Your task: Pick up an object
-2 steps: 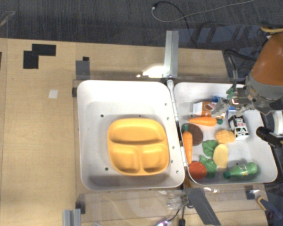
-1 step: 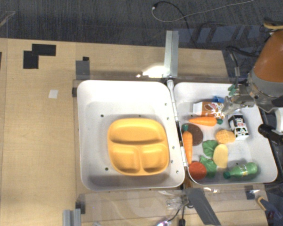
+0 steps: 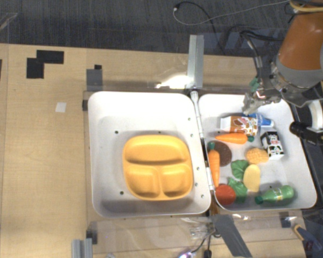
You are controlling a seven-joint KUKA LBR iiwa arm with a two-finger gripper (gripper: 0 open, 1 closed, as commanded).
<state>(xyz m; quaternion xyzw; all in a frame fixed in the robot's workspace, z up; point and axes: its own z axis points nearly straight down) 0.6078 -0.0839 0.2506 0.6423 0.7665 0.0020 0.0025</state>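
Over the right bin's (image 3: 307, 192) far corner, the gripper (image 3: 254, 102) is hanging just above the carton (image 3: 240, 124); cannot tell its state from this angle. The bin is holding the pickable items in a cluster: two carrots (image 3: 232, 138) (image 3: 213, 164), a green bottle (image 3: 275, 194), a tomato (image 3: 225, 193), a yellow potato (image 3: 252, 177) and a small black-and-white box (image 3: 272, 144). A yellow tray (image 3: 157, 164) is sitting in the left bin (image 3: 105, 144).
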